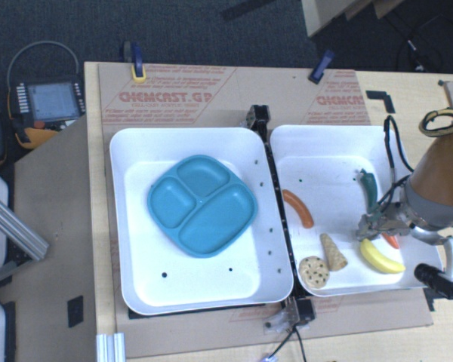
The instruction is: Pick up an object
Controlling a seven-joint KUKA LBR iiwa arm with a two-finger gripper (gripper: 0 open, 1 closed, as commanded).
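The right bin [317, 145] holds a yellow banana [381, 257] near its front right corner, an orange-red sausage [297, 207], a tan cone [334, 252], a round cookie [313, 271] and a teal-handled tool [370, 187]. A small red piece [392, 240] shows just beside the banana. My gripper [374, 226] hangs low over the right side of that bin, directly above the banana's upper end. The arm's wrist covers the fingers from above.
The left bin [136, 277] carries a blue divided plate [202, 204] in its middle. A black clamp [258, 117] sits between the two bins at the back. Cables run along the right bin's far right edge.
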